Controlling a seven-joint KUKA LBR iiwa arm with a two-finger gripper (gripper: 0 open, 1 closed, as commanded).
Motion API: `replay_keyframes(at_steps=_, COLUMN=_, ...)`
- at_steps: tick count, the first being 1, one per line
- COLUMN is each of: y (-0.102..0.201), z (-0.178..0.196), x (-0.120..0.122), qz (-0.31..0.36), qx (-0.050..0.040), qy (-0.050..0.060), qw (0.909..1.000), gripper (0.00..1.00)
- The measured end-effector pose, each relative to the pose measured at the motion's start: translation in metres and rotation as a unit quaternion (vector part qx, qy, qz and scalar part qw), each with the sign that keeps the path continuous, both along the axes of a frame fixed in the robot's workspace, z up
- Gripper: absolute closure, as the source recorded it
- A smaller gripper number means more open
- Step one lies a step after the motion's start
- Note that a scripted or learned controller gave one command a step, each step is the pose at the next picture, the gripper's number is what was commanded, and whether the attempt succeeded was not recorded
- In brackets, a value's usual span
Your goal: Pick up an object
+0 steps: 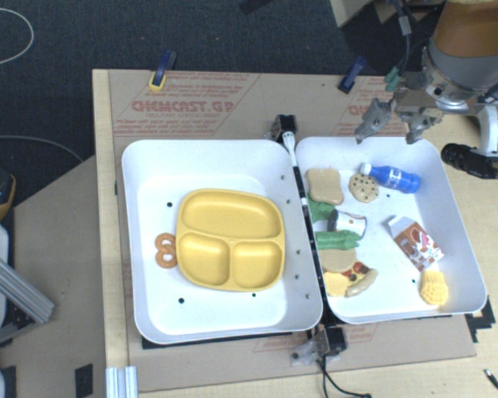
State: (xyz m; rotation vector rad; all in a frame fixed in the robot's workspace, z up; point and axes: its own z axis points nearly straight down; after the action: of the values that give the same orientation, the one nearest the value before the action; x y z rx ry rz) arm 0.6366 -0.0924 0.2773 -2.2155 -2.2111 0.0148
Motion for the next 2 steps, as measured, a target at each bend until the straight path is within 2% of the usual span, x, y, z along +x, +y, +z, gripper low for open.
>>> replay_keyframes(at_steps=1, y=0.0, z=0.008, x=0.002, qz=0.001, qx=-0.0006, qy=-0.007, qw=1.0, gripper=0.0)
replay_keyframes(at_steps=2, y=-0.007, z=-0.053, x=0.0, qz=0.0, qx=-0.0003, qy=-0.004, qw=1.0, gripper=0.0)
